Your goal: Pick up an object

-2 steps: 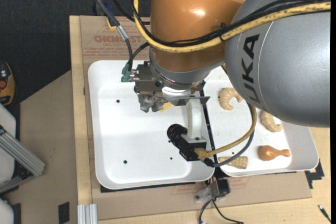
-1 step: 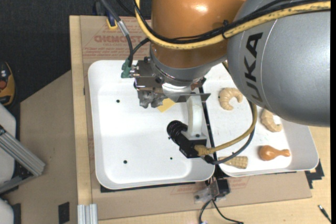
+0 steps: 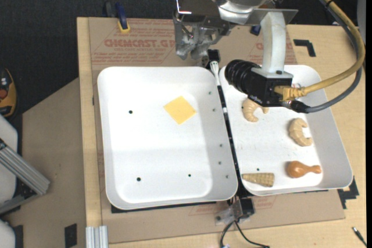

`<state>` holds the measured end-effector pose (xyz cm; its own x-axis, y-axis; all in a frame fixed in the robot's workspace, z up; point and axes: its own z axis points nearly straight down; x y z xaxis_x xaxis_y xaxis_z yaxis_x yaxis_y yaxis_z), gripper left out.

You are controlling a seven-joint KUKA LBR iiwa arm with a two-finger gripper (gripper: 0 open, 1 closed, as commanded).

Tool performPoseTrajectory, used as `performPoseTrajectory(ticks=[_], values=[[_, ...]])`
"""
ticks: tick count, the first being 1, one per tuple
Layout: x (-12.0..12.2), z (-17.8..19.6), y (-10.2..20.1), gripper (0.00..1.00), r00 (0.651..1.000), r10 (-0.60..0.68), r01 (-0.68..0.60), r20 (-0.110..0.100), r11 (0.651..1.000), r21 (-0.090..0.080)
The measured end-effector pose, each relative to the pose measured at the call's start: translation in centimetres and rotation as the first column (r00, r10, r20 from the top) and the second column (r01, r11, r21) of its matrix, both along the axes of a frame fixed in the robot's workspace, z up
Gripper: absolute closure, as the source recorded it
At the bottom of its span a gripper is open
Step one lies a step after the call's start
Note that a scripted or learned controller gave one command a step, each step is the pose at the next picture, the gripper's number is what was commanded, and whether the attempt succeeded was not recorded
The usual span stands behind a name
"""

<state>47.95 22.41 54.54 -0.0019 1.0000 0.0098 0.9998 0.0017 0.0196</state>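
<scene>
Gripper (image 3: 195, 46): beyond the cheese slice (image 3: 179, 110), on its far side (open or closed, you cannot tell).
Approach: come nearward; it lies flat.

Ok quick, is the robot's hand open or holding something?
Hand: cannot be told whether it is open or closed; no object can be seen in it.
</scene>
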Motion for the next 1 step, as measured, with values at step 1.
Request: performPoseTrajectory(ticks=[1], values=[[5.76, -22.31, -1.87, 1.0, 0.999, -0.006, 0.006, -0.033, 1.0, -0.016]])
